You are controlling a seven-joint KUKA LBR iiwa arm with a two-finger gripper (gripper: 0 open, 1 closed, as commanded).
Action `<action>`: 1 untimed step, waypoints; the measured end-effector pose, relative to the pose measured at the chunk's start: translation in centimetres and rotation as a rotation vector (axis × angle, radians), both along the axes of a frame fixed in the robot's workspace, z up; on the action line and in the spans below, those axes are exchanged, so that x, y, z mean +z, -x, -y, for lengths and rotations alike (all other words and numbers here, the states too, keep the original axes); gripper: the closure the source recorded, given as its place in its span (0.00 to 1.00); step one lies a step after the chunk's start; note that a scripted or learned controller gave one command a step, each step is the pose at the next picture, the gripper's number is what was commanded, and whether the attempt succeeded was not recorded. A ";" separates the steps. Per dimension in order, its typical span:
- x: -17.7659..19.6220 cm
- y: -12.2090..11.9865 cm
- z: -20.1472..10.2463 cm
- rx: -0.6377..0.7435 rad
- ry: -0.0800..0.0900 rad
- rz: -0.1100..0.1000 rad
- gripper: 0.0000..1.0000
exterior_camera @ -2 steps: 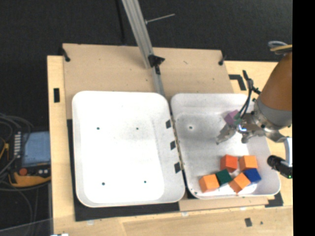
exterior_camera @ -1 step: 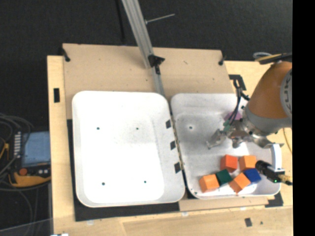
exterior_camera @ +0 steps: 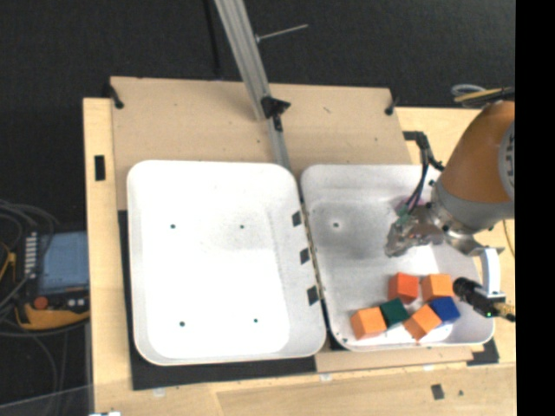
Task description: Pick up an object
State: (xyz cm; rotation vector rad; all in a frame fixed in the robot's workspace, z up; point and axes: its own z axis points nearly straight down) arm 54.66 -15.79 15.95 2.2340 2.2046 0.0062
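Wooden bench (exterior_camera: 217, 120), two white bins; gripper (exterior_camera: 401, 239) low in right bin (exterior_camera: 347, 206) above coloured blocks (exterior_camera: 406, 306); jaw state blurred, perhaps closed, cannot tell.

Robotics lab: plywood bench (exterior_camera: 243, 115), two white bins (exterior_camera: 217, 258), loose cables (exterior_camera: 17, 232), dark floor.
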 end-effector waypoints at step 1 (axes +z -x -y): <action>5.6 -0.5 -0.9 0.018 0.002 0.003 1.00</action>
